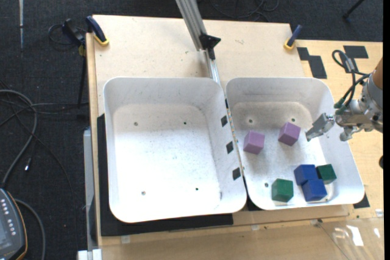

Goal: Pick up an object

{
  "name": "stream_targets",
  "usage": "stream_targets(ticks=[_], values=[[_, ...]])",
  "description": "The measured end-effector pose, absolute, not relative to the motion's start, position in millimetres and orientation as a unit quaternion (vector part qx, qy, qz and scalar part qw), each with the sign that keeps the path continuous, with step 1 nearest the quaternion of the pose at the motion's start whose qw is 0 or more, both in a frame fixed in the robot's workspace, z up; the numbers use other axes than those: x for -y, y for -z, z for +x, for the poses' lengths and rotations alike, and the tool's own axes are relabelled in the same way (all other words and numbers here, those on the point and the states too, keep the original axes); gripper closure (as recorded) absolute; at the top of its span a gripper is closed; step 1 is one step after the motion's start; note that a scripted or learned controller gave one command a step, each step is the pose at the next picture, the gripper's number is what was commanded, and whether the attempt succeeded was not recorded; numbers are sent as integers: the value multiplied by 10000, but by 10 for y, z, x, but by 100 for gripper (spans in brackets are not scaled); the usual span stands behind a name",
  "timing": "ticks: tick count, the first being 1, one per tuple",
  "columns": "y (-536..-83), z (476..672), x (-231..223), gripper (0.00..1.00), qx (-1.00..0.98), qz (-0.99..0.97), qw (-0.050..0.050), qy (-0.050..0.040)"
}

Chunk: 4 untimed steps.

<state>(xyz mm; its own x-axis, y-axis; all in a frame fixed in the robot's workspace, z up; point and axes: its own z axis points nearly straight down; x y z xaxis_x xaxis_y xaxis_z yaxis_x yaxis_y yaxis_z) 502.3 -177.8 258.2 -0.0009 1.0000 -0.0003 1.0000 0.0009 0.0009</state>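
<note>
Purple cube [289, 133] lies just left of the gripper [331, 127], whose fingers spread apart, grasping nothing.

Single fixed camera above the bench [158, 45], angled downward, taking in both white bins [122, 131] from moderate distance

Colours in the two white bins

Both bins [164, 91] are white with fine dark speckling. In the right-hand bin, two purple cubes [254, 142] are seen toward 12 o'clock; at 6 o'clock a green cube [282, 190] is seen, and toward 4 o'clock two blue cubes [309, 182] and a darker green cube [326, 173]. The bench [152, 45] is pale tan wood, the gripper [332, 125] grey.
</note>
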Motion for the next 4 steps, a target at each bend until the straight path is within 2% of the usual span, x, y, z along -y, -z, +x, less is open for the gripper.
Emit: stream_targets(ticks=[1, 2, 3, 4], values=[[-1032, 5176, 1975, 0, -7068, 7074, -28, 18], [-951, 5831, 1801, 0, -7092, 7050, 13, -12], [-1050, 5809, 1817, 100, -7088, 7054, 6, 0], [-1836, 6099, 994, 100, -7109, 7033, 26, -42]])
